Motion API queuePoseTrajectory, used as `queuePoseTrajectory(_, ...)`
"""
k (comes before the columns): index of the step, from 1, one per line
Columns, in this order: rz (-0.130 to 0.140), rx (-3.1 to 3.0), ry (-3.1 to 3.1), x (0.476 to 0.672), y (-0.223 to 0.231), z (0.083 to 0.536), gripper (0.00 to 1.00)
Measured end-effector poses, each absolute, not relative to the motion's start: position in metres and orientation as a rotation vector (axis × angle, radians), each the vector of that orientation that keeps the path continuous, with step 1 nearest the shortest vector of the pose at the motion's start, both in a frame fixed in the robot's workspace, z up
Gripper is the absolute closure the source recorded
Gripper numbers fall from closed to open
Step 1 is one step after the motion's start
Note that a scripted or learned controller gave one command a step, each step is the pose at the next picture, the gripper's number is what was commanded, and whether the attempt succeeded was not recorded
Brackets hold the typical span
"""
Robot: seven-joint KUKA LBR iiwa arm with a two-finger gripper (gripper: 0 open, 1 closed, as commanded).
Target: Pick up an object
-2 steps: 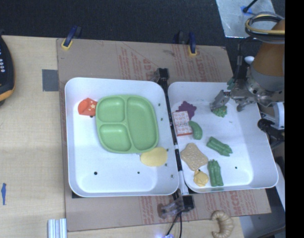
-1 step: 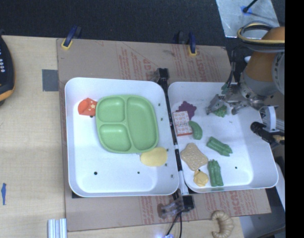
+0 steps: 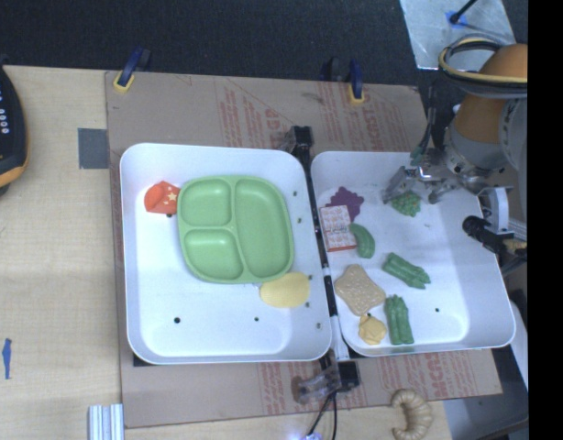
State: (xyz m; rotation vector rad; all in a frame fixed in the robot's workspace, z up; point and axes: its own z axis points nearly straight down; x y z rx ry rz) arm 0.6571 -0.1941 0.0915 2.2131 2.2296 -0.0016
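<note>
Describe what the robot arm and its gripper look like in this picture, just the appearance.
The arm enters from the right: a rounded grey body with an orange band near the top and a dark ring with a pale edge above it. Thin dark cables run down beside it. The gripper is small, metallic grey and angular, with slim fingers. A black part sticks out below the arm on the right.

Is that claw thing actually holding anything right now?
It cannot be told. The gripper sits right over a small green piece in the right bin, but a real hold isn't visible.
</note>
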Motion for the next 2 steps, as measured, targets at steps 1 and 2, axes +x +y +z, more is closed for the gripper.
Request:
queuePoseTrajectory(1, -0.004, 2.217, 2.231, 0.6513, -0.1902, 0.092, 0.0)
queuePoseTrajectory(2, -0.005, 2.217, 2.232, 0.6515, -0.1868, 0.092, 0.0)
